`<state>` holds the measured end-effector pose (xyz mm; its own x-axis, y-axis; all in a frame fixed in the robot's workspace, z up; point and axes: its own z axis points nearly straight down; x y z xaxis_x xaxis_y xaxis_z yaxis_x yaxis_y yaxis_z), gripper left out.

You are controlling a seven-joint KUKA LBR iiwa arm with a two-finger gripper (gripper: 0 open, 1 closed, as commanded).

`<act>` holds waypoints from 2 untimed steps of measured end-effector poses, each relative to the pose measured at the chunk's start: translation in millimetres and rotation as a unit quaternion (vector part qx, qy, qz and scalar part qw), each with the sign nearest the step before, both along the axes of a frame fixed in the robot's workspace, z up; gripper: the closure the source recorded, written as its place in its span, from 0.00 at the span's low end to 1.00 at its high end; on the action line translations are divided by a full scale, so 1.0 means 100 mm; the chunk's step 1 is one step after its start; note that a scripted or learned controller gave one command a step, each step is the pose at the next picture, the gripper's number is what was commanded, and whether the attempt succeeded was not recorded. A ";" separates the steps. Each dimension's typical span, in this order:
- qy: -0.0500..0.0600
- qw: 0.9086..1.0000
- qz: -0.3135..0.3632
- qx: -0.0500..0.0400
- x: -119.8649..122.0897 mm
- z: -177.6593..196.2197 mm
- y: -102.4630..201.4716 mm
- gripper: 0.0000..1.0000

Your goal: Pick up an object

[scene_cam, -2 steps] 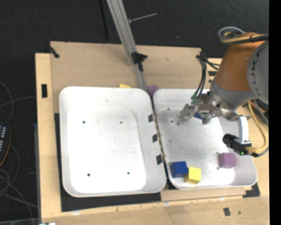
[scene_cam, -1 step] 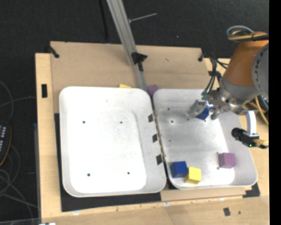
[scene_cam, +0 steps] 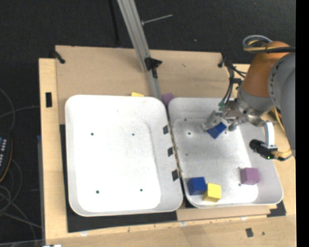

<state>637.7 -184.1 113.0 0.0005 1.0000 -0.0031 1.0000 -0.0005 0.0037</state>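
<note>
Blue block (scene_cam: pixel 215 131) sits at the tip of the grey arm's gripper (scene_cam: pixel 218 125), in the far part of the right-hand bin (scene_cam: pixel 262 199), tilted and seemingly raised off the floor. Its upper end lies between the fingers, which look closed on it, so the grasp appears made. Near the bin's front edge, well apart from the gripper, lie another blue cube (scene_cam: pixel 196 184), a yellow cube (scene_cam: pixel 213 191) and a purple cube (scene_cam: pixel 249 175).

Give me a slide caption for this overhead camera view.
Gripper shut on a blue block above the right bin.
</note>
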 end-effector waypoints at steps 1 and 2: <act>0.000 1.000 0.002 -0.001 0.01 0.09 -0.01 1.00; -0.003 1.000 0.003 0.001 -0.19 1.48 0.55 1.00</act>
